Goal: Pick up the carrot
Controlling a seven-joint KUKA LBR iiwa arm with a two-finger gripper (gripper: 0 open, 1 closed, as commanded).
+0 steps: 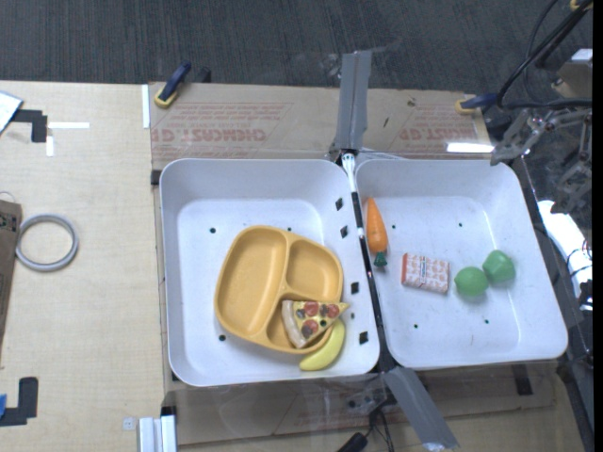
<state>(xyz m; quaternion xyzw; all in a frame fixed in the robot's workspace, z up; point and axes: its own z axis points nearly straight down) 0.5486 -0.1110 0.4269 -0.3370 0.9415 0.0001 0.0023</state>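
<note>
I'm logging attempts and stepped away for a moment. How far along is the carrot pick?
Nothing looks done yet. The carrot lies in the right bin, against its left wall, near the snack packet and two green balls. Nothing is gripping it. Left to do: approach, grasp and lift.

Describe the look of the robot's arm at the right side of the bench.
The arm's end is a dark grey cluster of metal parts, partly blurred. A pale silver bracket juts from it on the side facing the bins. Thin black cables loop above it. Any markings are too small to tell.
</note>
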